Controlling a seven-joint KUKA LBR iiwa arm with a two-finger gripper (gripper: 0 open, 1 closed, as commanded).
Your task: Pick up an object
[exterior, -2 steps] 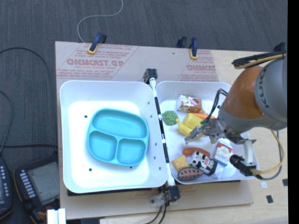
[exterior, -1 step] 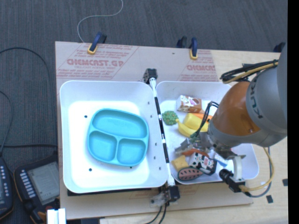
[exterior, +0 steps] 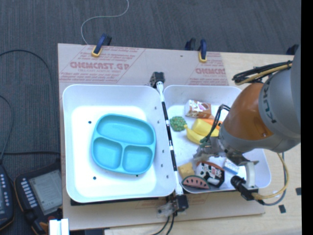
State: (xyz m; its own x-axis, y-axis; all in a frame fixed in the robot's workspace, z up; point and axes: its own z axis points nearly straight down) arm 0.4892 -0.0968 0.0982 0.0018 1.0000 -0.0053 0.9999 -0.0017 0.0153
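The right bin [exterior: 178, 93] holds several small toy foods: a brown snack packet [exterior: 198, 109], a green broccoli piece [exterior: 177, 124], a yellow banana-like piece [exterior: 199, 131], a yellow cheese cube [exterior: 185, 170], a watermelon slice [exterior: 195, 182] and a black-and-white piece [exterior: 210, 172]. My gripper [exterior: 209, 153] hangs low over the front middle of this bin, just above the black-and-white piece and beside the yellow piece. The orange wrist band covers the bin's right part.
In the left bin [exterior: 71, 131] lies a light blue divided plate [exterior: 123, 144]. A black bar [exterior: 166, 124] runs along the seam between the bins. Clamps [exterior: 202, 50] sit at the board's far edge. Cables trail off the front right.
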